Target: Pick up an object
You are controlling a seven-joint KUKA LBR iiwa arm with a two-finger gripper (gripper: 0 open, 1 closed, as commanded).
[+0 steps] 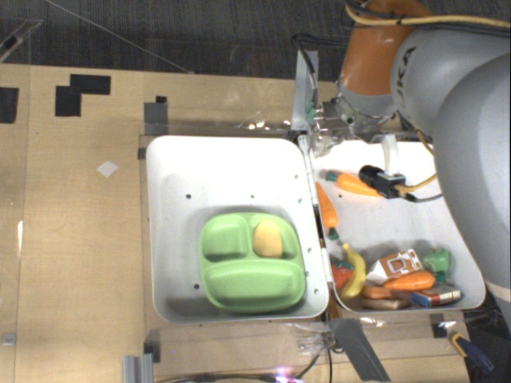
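One camera watches me from a fixed place above the bench (72, 238), looking down at a slant so that the far side of the bench lies along the top of the view and the near side along the bottom. It stands far enough off to take in both white bins at once, the left bin (172, 174) near the middle and the right bin (463, 282) beside it. My arm (447, 78) comes in from the right, large and close to the lens.

A pale wooden counter (72, 238) is seen from above, marked with black square patches (80, 94) near its far edge. Beyond it, dark grey carpeted floor (160, 22) is laid. Even, soft light is cast throughout.
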